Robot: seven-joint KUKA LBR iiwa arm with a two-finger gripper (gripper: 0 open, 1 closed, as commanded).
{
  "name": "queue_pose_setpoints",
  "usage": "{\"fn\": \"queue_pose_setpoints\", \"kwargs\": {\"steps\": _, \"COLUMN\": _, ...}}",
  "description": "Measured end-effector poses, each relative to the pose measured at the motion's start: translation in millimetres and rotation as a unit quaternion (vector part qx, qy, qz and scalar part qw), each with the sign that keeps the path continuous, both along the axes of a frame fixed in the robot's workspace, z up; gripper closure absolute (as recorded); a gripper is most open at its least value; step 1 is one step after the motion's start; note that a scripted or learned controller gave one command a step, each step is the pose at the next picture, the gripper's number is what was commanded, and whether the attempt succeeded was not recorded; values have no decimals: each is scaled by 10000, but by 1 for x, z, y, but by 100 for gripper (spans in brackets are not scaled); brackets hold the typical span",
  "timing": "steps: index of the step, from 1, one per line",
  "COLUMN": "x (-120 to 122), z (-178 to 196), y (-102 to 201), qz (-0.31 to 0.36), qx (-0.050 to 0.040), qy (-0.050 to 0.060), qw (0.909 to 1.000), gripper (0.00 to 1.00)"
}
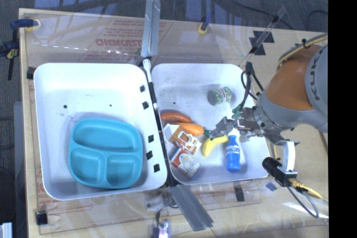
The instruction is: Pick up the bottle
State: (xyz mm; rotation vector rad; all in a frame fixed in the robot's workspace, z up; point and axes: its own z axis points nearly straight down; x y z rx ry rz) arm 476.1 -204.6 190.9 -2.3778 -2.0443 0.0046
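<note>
Lying in the right-hand bin (167, 72), toward its five o'clock corner, the bottle (233, 154) is blue with a white cap, the cap pointing to twelve o'clock; the hand (237, 124) sits just at the bottle's twelve o'clock, close above the cap, and whether it is open or closed cannot be told from this slant, nor is the bottle seen between any part of it; at the bottle's nine o'clock, touching or nearly so, lies a banana (212, 145); further toward nine o'clock sit a carrot (187, 127) and a sausage (174, 116), with a carton (184, 145) just below them and a crumpled packet (189, 165) at the carton's six o'clock; at the bottle's twelve o'clock, well apart and past the hand, a small grey-green can (220, 95) lies on its side; the arm (295, 92), grey with an orange band, comes in from three o'clock; the left-hand bin (50, 81) holds a blue divided tray (106, 153) in its six o'clock half; both bins rest side by side on the desk (83, 36).
</note>
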Motion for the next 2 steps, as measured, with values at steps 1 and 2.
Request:
{"fn": "queue_pose_setpoints", "kwargs": {"steps": 1, "x": 1, "z": 29, "y": 4, "qz": -27, "qx": -9, "qy": -23, "qw": 10000, "gripper": 0}}
{"fn": "queue_pose_setpoints", "kwargs": {"steps": 2, "x": 25, "z": 39, "y": 30, "qz": 38, "qx": -7, "qy": -17, "qw": 10000, "gripper": 0}}
